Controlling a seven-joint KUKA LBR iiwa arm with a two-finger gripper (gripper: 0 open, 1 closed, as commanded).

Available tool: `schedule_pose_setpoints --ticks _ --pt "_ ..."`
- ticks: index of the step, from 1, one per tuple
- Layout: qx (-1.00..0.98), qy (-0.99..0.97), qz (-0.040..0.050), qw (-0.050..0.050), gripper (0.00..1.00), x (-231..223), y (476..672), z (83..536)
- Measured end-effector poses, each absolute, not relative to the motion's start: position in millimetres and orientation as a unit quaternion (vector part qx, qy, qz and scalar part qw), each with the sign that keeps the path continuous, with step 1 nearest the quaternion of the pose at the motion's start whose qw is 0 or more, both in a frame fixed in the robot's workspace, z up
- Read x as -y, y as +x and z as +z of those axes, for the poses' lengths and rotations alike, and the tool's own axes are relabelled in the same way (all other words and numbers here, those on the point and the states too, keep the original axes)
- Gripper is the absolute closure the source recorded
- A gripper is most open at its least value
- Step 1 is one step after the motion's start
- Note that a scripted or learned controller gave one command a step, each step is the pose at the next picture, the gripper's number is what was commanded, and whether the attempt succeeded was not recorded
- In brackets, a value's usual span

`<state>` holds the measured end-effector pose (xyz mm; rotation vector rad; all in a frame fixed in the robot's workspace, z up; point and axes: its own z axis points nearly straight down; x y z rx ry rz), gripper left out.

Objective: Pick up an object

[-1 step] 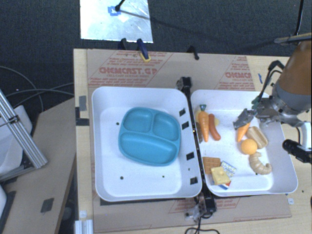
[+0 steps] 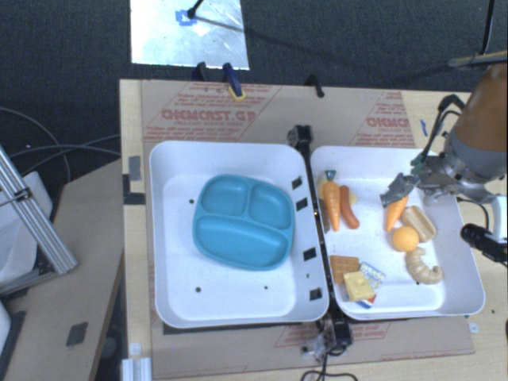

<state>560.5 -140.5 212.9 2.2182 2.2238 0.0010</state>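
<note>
The right bin [image 2: 468,288] holds several toy foods. A carrot [image 2: 330,205] and a reddish sausage [image 2: 348,207] lie side by side at its left. Further right are a small orange wedge [image 2: 394,214], a bread roll [image 2: 421,223], an orange ball [image 2: 406,239] and a tan croissant [image 2: 425,271]. A cracker [image 2: 344,266] and a yellow block [image 2: 359,286] sit near the front. My gripper [image 2: 398,190] reaches in from the right and hangs just above the top end of the orange wedge. Whether it touches the wedge is unclear.
The left bin [image 2: 171,236] carries a blue sectioned plate [image 2: 244,221]. A black divider with clips [image 2: 311,221] runs between the bins. The arm's wrist and cables [image 2: 468,165] overhang the right bin's far right side.
</note>
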Motion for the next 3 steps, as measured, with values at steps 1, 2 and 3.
schedule_pose_setpoints --ticks 1,2,3 --pt "-0.707 0.707 -0.0004 0.0 0.0 150.6 560.6 162.9" --pt "-0.708 0.707 -0.0003 -0.001 0.0 149.9 560.4 121.4" --pt "-0.707 0.707 -0.0004 -0.001 0.0 149.3 560.4 82.4"
